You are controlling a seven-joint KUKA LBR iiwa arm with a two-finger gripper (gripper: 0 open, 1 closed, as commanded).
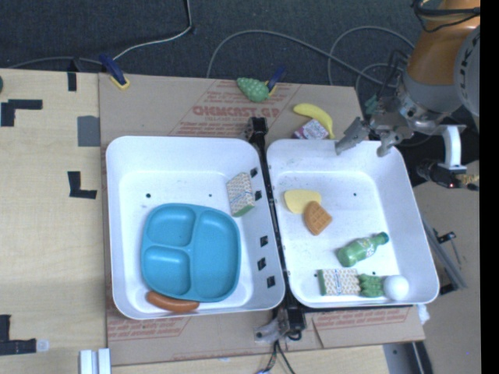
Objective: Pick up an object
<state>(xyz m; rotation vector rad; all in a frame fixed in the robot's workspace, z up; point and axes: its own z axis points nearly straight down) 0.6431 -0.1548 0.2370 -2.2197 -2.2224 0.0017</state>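
Hovering gripper (365,140): above the far rim of the right bin (413,201), fingers spread apart, nothing between them.
Arm (440,53): grey with orange band, reaching in from the right, far side of the bench.
Right bin contents: yellow slice (299,200) with a brown waffle-like piece (317,218) touching its near right edge, both left of centre.
Green bottle (362,248): lying on its side, tilted, nearer than the waffle piece and to its right.
Patterned box (337,281): flat by the near wall, touching a green object (372,286) on its right.
White ball (397,287): near right corner, just beside the green object.
Left bin (125,209): holding a blue divided plate (189,253), towards the near side.
Orange sausage (172,302): lying at the near edge of the plate, partly under its rim.
Small patterned carton (241,192): far right part of the left bin, close to the dividing wall, tilted.
Outside the bins: banana (315,116) and a small wrapped packet (313,131) on the cardboard just beyond the right bin.
Green leafy toy (253,89): farther left on the cardboard, beside a blue clip (274,78).
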